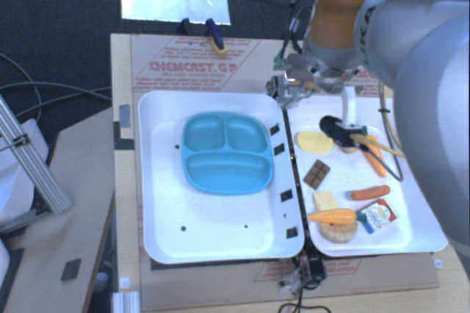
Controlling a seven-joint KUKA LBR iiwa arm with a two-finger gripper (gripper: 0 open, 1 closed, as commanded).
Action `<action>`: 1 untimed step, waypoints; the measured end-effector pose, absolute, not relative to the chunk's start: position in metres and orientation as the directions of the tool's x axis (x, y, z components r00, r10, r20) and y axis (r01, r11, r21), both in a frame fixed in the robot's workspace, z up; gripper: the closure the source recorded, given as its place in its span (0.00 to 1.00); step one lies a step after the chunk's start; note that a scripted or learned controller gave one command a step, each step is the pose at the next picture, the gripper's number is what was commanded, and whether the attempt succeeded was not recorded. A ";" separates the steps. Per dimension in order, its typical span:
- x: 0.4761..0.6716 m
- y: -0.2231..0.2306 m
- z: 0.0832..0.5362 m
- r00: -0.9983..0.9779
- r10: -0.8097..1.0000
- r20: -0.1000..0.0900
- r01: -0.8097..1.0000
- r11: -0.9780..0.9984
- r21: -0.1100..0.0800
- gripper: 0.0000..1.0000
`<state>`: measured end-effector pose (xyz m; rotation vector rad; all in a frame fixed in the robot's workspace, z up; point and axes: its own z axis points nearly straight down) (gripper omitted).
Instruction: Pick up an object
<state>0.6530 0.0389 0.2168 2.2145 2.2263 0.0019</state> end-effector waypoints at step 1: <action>0.646 0.048 0.216 -0.006 1.000 0.000 1.000 0.006 0.001 1.00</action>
